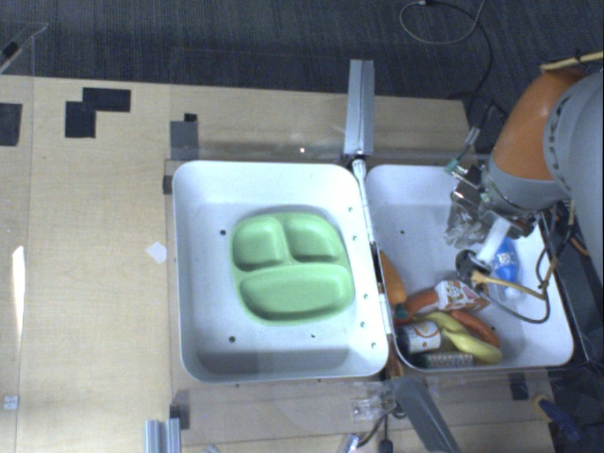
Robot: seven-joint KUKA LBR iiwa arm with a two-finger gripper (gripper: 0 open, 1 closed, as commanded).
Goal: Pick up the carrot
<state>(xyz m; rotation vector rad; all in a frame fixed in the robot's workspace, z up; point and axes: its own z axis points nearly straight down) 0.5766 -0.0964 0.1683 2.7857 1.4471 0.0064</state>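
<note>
Looks like we're at the approach stage here — the end effector [469, 226] hangs in the right part of the frame over the right bin [415, 192], above the back half of it, and I honestly can't tell whether it's released or clenched; it's just a blur of metal and wires from this angle. Nothing visibly caught in it, so I'd call the pick not yet done. The carrot [392, 278] is at the bin's left wall, lower-middle of the frame — a smooth tapered orange piece lying roughly along the wall, its lower end running into the clutter. That's the tricky bit: it's tucked against the wall, and just beside it sits a pile in the bin's lower corner — a yellow banana [466, 340], a small printed packet [459, 294], a dark little box [419, 337] and another reddish-orange piece I can't name. A blue-and-white item [506, 262] lies further right. So my guess is the next move needs a shift toward lower left, then a descent lined up across the carrot's narrow width, away from the pile. Both bins look like glossy hard white plastic with rounded corners; the left bin [203, 253] holds a matte green divided tray [293, 264] with three soft-edged compartments. The worktop [85, 253] is pale wood.
</note>
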